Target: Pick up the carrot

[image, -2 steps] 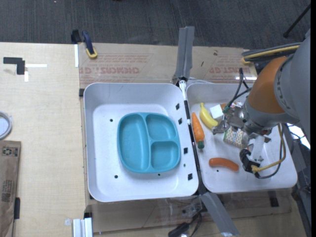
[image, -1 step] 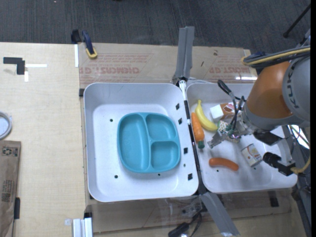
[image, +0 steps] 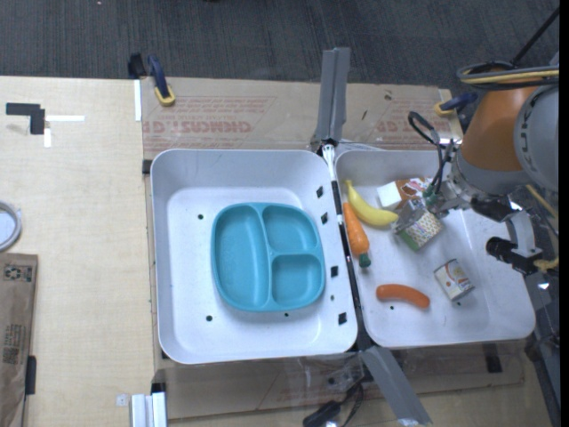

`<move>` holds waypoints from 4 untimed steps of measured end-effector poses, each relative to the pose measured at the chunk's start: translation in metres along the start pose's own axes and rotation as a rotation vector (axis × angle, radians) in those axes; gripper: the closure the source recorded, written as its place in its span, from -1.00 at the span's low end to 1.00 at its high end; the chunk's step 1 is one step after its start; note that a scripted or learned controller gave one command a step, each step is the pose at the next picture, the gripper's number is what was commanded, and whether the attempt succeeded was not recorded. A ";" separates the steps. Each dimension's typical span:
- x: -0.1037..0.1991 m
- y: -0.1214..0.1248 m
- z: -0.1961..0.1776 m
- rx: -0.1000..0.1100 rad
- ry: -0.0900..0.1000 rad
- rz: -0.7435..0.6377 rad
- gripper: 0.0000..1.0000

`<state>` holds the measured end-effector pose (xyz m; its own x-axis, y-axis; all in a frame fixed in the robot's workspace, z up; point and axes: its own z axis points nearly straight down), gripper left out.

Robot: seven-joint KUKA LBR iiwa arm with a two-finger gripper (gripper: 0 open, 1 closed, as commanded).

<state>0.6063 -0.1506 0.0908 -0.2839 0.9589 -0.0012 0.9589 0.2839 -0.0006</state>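
Starting at the far left of the bench [image: 80,265]: a roll of clear tape [image: 4,228] at the 9 o'clock edge, and below it at 7 o'clock a brown paper bag [image: 18,327] printed with a recycling mark; other print on it too small to read. Up at 10 o'clock, a black L-shaped marker [image: 27,114] beside a strip of white tape [image: 62,119]. Further right, a blue-and-yellow clamp [image: 160,80] biting the cardboard sheet [image: 231,109], with red lettering upside down on the sheet, not legible with any certainty.

Next, the left bin [image: 173,238], holding a teal divided plate [image: 267,256] at its centre, one long compartment at 9 o'clock and two smaller ones at 3 o'clock.

Across the divider, the right bin [image: 480,323]. Lying at its 9 o'clock side, close along the left wall: the carrot [image: 356,231], orange, green end towards 5 o'clock, top end just beside the banana [image: 369,207]. Towards 6 o'clock, an orange-red sausage [image: 403,295], apart from the carrot. At 12 o'clock, a white block [image: 389,194] and a red-printed packet [image: 413,188], label unreadable. Near centre, a green checkered box [image: 420,228], tilted. At 4 o'clock, a small carton [image: 453,280] with an orange label, text too small.

Reaching in from 3 o'clock, the gripper [image: 436,198], right above the checkered box and well apart from the carrot; open or closed, cannot tell.
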 end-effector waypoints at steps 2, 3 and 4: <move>0.051 0.004 -0.001 -0.001 -0.001 -0.330 -1.00; 0.057 -0.020 -0.001 0.000 -0.002 -0.383 -1.00; 0.057 -0.020 -0.008 0.000 0.000 -0.380 1.00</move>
<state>0.5709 -0.1017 0.0986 -0.6191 0.7853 -0.0012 0.7853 0.6191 -0.0012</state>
